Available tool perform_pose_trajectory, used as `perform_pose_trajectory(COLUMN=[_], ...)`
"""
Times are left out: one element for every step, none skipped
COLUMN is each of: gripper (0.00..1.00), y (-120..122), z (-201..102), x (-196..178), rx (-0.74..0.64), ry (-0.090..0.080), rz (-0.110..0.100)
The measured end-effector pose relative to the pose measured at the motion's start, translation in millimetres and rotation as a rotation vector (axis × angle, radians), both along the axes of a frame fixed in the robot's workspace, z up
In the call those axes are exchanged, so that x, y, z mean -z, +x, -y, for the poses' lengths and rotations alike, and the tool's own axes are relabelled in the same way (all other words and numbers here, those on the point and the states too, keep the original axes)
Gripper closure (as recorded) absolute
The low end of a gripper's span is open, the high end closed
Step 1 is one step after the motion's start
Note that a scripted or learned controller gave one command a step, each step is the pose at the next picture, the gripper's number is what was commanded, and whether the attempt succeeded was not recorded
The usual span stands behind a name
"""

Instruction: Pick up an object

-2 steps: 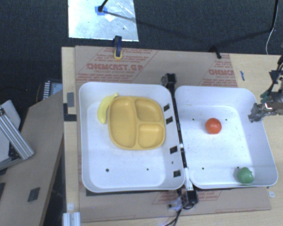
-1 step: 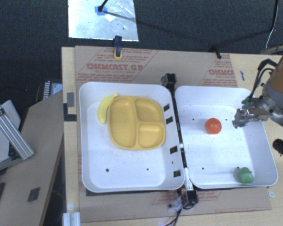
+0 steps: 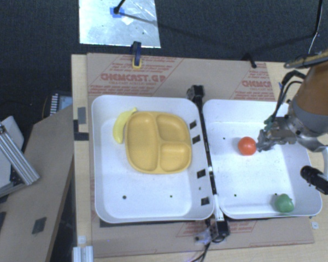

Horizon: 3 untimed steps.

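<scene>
A small orange-red ball (image 3: pixel 246 146) rests in the right bin (image 3: pixel 229 198), near its middle. My gripper (image 3: pixel 266 140) hangs just to the right of that ball, close to it, below the grey wrist and orange band. A green round object (image 3: pixel 284 203) lies near the right bin's front right corner. In the left bin (image 3: pixel 109 201) a yellow divided plate (image 3: pixel 156 142) lies flat, and a yellow banana (image 3: pixel 120 125) sits against its left rim.
A black clamp strip (image 3: pixel 203 146) runs along the seam between the two bins. The bins stand on a cardboard sheet (image 3: pixel 153 75). A shiny metal plate (image 3: pixel 119 14) lies at the back. The arm's body (image 3: pixel 317 102) overhangs the right bin's far right side.
</scene>
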<state>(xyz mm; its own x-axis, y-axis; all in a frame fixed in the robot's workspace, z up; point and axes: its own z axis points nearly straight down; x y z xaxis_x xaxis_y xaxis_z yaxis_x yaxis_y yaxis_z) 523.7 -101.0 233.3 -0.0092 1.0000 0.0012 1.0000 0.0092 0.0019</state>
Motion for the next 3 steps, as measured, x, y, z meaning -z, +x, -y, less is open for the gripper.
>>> perform_pose_trajectory(gripper=[1.0, 1.0, 1.0], y=[-3, -8, -15], z=[-62, -120, -170], x=[-3, -9, 10], rx=[-0.002, -0.002, -0.001], ry=[0.001, 0.001, 0.001], rz=[-0.001, 0.0, -0.003])
